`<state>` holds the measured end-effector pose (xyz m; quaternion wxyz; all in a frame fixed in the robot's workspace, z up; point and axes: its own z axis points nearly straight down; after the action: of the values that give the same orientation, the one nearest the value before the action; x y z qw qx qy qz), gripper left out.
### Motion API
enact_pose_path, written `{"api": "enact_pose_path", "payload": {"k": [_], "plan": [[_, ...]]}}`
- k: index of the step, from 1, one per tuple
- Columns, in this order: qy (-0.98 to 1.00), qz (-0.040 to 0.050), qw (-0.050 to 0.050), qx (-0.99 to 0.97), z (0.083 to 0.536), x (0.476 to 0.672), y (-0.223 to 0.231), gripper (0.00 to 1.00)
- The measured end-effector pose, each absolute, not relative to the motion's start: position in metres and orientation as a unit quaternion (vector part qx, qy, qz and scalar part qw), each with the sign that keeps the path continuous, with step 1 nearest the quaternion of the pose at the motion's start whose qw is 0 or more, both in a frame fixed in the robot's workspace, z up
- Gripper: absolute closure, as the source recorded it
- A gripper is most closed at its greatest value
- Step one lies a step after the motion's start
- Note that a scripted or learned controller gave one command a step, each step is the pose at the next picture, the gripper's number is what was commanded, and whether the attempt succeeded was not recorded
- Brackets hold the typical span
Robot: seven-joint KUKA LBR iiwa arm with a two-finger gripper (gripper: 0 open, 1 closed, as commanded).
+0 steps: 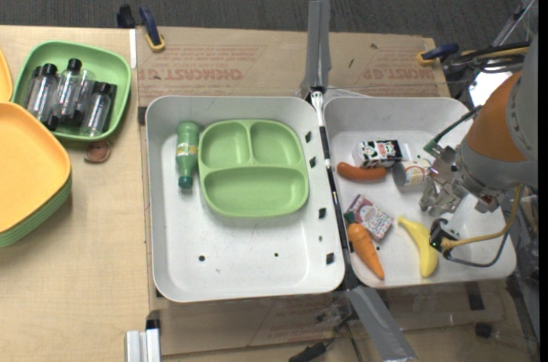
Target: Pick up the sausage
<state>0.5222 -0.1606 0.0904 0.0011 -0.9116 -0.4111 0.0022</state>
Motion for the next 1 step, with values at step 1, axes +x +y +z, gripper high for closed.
{"api": "enact_pose_path", "payload": {"k": [1], "plan": [[-0.223,0.0025,0.001,-0.975,0.0905,0.5249,-0.1993,1.00]]}}
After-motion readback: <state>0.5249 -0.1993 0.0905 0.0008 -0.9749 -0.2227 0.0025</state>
